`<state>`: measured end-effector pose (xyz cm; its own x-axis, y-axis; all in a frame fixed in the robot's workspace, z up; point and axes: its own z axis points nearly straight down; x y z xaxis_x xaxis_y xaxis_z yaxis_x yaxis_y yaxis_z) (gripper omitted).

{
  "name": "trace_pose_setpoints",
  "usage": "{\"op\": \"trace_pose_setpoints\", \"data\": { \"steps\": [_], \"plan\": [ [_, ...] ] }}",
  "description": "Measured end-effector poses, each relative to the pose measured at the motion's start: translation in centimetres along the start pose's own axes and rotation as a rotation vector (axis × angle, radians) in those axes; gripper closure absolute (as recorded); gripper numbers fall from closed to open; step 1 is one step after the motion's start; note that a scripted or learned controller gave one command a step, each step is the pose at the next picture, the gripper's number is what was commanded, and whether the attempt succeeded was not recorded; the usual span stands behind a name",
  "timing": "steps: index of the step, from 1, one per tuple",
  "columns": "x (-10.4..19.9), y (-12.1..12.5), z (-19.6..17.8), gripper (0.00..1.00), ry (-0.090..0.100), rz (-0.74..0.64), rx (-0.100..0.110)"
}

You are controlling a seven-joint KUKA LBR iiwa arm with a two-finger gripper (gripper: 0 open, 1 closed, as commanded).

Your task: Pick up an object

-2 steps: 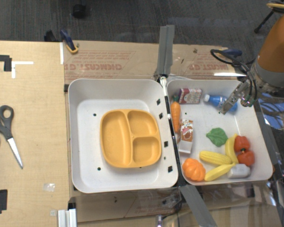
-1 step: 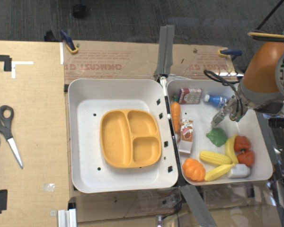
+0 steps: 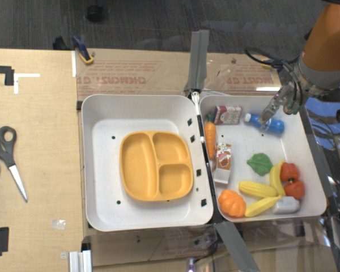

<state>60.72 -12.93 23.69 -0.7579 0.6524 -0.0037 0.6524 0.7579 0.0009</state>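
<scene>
Scanning from the left, we see scissors (image 3: 8,157) lying on the bare counter (image 3: 34,208), well apart from the bins. Next comes the left bin (image 3: 96,169) holding a yellow divided plate (image 3: 157,165). Across the shared rim, the right bin (image 3: 311,169) is crowded: a carrot (image 3: 210,138) along its left wall, a small carton (image 3: 228,115) and a snack packet (image 3: 222,162) just beside it, an orange fruit (image 3: 232,203), corn (image 3: 257,189), a banana (image 3: 264,204), a green leaf (image 3: 259,163) and a red pepper (image 3: 291,179). Near the bin's far wall lies a blue bottle (image 3: 265,123), which we judge to be the likely target, since the jaws (image 3: 267,119) hang right over it; we cannot tell whether they are apart or closed, nor whether they touch it. The bottle is round and lies on its side, so we think a push from one finger could roll it toward the far wall or let it slip out. That wall and the right wall leave little room for the wrist, while open floor lies between the bottle and the leaf.
</scene>
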Motion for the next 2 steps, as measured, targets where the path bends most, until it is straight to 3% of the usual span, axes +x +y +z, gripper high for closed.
{"op": "trace_pose_setpoints", "data": {
  "steps": [1, 2],
  "plan": [
    [3.6, -0.1, 10.3, 1.00, 0.003, -0.011, 0.001],
    [-0.6, -6.7, 1.3, 1.00, 0.000, -0.286, 0.000]
  ]
}}
